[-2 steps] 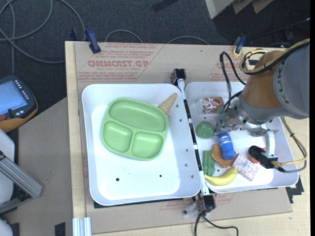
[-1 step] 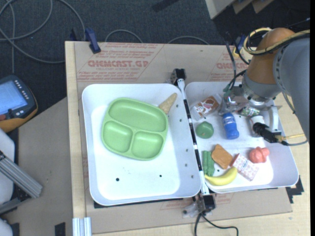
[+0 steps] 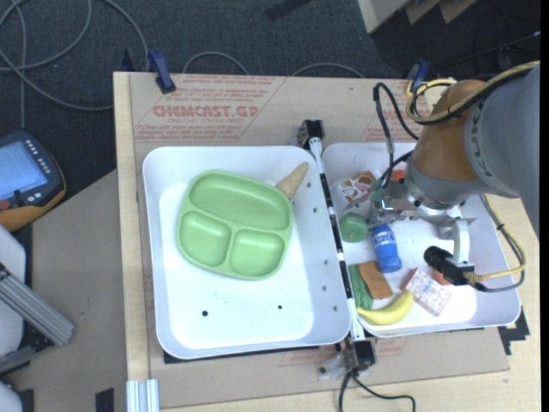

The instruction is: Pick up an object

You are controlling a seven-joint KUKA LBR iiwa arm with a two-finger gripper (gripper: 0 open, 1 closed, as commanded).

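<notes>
You have the arm (image 3: 480, 136) reaching in from the right over the right bin (image 3: 493, 312), its orange-banded wrist hanging above that bin's upper middle. The gripper (image 3: 390, 206) sits low near the bin's left side, and you cannot tell its state from here, since the wrist hides it. Just below it lies the blue bottle (image 3: 387, 247), a smooth plastic cylinder with a white label band; its long axis runs nearly up and down the view, tilted slightly, with the top end toward the gripper. Left of the bottle sits a small green round object (image 3: 352, 227), glossy, close to the dividing wall. At the bin's lower edge a yellow banana (image 3: 386, 311) curves with its ends turned upward, long axis roughly left to right. A thin orange-brown and green piece (image 3: 367, 283) rests just above it, and a patterned pink packet (image 3: 428, 291) lies to the banana's right. In the left bin (image 3: 163, 256) you see a pale green divided plate (image 3: 234, 223), matte, with three compartments, and a tan cone-like piece (image 3: 292, 179) touching its upper right rim.
</notes>
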